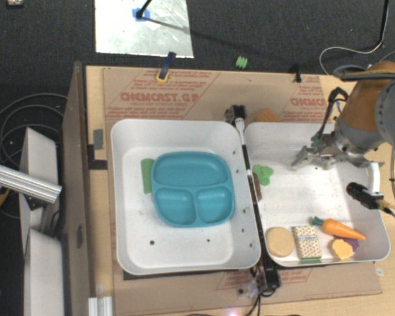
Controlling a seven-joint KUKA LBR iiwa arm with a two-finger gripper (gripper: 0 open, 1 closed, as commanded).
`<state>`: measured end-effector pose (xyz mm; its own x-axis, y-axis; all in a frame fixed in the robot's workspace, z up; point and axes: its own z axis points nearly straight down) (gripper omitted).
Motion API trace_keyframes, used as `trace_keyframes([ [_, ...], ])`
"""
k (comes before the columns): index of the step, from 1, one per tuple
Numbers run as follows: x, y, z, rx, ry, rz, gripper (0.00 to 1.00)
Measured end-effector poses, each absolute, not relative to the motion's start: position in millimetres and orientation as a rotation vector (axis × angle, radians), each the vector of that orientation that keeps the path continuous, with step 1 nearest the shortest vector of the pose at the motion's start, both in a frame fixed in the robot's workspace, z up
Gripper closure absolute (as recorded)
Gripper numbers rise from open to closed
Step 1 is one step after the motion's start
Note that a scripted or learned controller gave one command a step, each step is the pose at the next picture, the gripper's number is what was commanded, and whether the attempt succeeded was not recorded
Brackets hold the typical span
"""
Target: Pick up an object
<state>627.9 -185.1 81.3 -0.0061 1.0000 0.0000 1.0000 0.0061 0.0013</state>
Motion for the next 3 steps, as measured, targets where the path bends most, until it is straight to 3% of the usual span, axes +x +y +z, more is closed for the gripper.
trace_keyframes([
  [1, 672.4, -207, 175, 2.205, 2.22, 0.009, 0.0],
  [2, 668.6, -205, 82, 2.216, 2.23, 0.0, 0.0],
  [3, 523.5, -186, 84, 2.232, 2.226, -0.007, 0.0],
])
